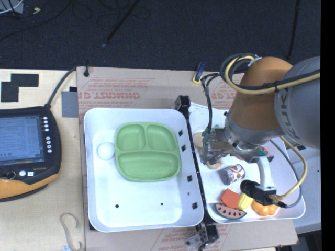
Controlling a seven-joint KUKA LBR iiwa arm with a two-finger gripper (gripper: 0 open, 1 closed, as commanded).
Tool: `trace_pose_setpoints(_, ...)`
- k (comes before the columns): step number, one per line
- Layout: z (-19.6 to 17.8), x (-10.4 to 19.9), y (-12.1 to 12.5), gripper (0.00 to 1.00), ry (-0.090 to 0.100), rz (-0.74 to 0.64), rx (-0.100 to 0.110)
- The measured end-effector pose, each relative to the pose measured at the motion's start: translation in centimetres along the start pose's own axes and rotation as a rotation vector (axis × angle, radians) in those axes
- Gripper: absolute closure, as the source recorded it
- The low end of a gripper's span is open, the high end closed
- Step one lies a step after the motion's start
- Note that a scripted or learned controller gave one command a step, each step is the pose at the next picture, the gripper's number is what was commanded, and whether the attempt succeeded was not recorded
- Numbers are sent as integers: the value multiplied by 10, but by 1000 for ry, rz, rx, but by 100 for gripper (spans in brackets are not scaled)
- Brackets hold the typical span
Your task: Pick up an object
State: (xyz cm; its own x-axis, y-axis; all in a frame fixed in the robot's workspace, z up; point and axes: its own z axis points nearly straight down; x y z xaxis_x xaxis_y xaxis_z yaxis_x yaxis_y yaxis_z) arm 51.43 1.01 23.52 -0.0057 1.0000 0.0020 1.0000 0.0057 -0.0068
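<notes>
Gripper (212, 153) low over cluttered right bin (298, 205).

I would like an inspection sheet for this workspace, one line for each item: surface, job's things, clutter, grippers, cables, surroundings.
Surface: two shallow white bins, left bin and right bin, on a brown cardboard sheet.
Job's things: in the left bin, a green three-compartment plastic plate and a small white ball beside it; in the right bin, a grey-and-red can, a toy watermelon slice, an orange block, an orange toy fruit.
Clutter: nothing seen.
Grippers: the gripper is low at the right bin's left side; jaws' state not readable.
Cables: yellow and black cables loop over the wrist.
Surroundings: teach pendant left of the bins; dark floor behind.
</notes>
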Motion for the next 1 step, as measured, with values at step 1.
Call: trace_pose_setpoints(1, 19, 38, 29, 100, -2, 2, 1)
